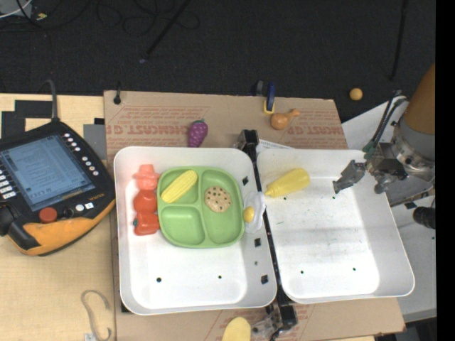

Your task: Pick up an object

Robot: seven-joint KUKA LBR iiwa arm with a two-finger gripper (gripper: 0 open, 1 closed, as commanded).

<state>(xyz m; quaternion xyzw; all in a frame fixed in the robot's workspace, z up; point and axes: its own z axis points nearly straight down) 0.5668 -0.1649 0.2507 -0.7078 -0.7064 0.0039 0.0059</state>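
A yellow bottle-shaped toy (288, 183) lies in the upper left of the right bin (370, 275). The left bin (185, 290) holds a green divided plate (186, 229) carrying a corn cob (177, 185) and a cookie (217, 199). A red and pink toy (145, 201) lies to the left of the plate. A small yellow piece (249, 214) sits at the plate's right edge. My gripper (365, 181) hovers over the right bin's upper right part, well to the right of the yellow toy. Its fingers are spread open with nothing between them.
Behind the bins, a purple grape toy (197, 131), an orange pear-like toy (282, 118) and a blue clamp (269, 99) rest on cardboard. A teach pendant (50, 183) lies to the left. Another yellow toy (237, 329) sits below the bins.
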